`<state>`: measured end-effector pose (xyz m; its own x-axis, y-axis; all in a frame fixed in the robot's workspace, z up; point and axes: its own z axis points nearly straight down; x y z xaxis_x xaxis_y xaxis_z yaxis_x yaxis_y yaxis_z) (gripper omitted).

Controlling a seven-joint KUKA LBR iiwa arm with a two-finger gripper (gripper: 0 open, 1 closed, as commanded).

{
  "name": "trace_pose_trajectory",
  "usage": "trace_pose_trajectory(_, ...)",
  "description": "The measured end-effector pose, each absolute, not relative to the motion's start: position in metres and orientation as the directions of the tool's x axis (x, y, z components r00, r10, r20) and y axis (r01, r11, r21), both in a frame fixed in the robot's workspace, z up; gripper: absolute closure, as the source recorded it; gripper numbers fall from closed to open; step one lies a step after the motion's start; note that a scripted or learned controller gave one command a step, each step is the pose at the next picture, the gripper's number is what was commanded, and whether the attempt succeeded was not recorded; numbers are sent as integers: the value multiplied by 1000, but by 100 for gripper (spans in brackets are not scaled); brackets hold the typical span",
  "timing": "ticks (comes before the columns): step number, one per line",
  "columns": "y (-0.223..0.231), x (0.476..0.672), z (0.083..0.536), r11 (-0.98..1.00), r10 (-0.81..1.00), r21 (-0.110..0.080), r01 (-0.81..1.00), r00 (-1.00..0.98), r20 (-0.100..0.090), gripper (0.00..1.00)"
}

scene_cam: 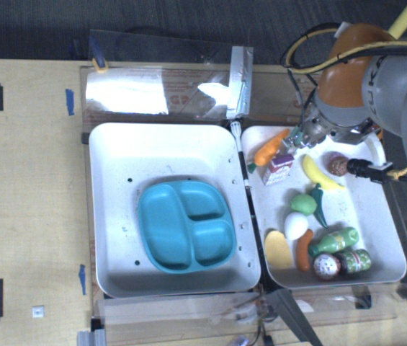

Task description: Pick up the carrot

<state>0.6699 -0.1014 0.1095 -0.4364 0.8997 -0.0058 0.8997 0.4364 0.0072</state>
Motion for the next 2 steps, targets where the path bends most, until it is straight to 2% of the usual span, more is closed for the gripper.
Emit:
trace_pose_trajectory(1, -137, 669, 183, 401, 916, 9, 916, -401, -7, 100)
trace_pose_trajectory(2, -136, 668, 179, 401, 916, 4, 916, -401, -3, 0)
